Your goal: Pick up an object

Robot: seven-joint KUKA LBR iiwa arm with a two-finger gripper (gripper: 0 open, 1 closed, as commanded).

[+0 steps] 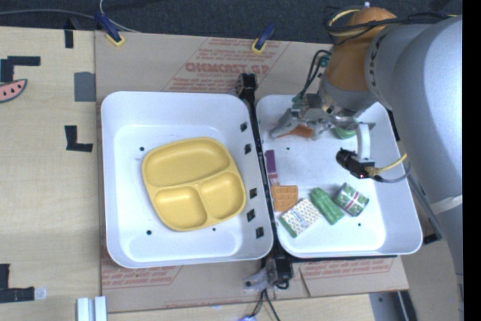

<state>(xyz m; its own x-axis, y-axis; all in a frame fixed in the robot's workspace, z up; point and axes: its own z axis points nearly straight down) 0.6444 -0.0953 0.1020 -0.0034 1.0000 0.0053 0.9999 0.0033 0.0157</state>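
We find the loose items gathered in the right bin (398, 233), presumably so the arm can reach them from its side: a green cylinder (326, 204), a small can (350, 199), a patterned packet (300, 218) and an orange-brown square (285, 197) lie near the front edge. The left bin (120, 162) carries a yellow divided tray (194, 181). The jaws (307, 122) sit low at the right bin's far end, over a small orange piece (302, 131); whether they are spread or pinching it we cannot tell
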